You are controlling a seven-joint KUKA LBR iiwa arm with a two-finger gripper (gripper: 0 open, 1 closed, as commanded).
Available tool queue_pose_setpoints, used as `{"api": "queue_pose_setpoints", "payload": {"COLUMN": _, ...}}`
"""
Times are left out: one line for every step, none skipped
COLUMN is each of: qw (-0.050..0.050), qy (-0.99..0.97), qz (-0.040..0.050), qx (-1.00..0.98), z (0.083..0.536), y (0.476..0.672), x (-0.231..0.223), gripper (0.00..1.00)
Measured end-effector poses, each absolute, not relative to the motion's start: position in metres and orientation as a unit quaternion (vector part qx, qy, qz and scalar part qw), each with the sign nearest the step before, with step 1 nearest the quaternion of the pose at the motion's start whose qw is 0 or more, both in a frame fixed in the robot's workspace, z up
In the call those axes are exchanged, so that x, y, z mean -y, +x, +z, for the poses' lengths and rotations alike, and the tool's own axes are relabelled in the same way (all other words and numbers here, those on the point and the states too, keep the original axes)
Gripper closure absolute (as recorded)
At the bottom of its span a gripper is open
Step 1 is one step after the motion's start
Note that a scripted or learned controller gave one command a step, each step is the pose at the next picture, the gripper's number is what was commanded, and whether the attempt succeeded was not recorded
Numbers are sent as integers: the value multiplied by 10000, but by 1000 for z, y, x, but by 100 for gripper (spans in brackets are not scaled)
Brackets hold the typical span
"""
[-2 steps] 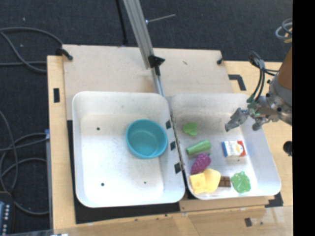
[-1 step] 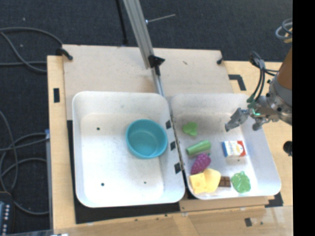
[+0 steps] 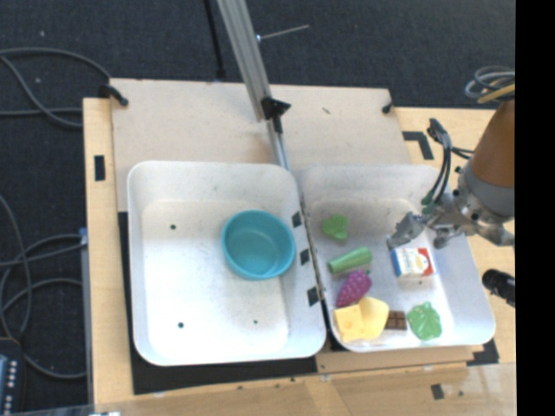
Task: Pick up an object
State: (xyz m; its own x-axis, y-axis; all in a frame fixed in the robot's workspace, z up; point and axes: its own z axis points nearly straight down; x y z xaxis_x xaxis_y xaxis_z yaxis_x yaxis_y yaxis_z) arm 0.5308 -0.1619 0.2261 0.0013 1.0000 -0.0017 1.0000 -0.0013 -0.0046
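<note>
A KUKA arm (image 3: 496,159) reaches over the right bin (image 3: 481,315), its gripper (image 3: 414,230) hanging just above and to the left of a small white carton (image 3: 411,262). Whether the fingers are open or shut cannot be told, and nothing is seen held. Left of the carton lies a green cylinder (image 3: 349,259), with a small green piece (image 3: 336,227) above that. Below and to the left of the carton sit purple grapes (image 3: 353,288) and a yellow block (image 3: 362,320); straight below it, a green leafy toy (image 3: 424,321). A blue bowl (image 3: 257,243) rests in the left bin (image 3: 156,336), well apart from the carton.
</note>
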Motion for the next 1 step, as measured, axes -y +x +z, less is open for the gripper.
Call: {"api": "queue_pose_setpoints", "payload": {"qw": 10, "qy": -7083, "qz": 20, "qx": 7059, "z": 174, "y": 537, "x": 156, "gripper": 0}}
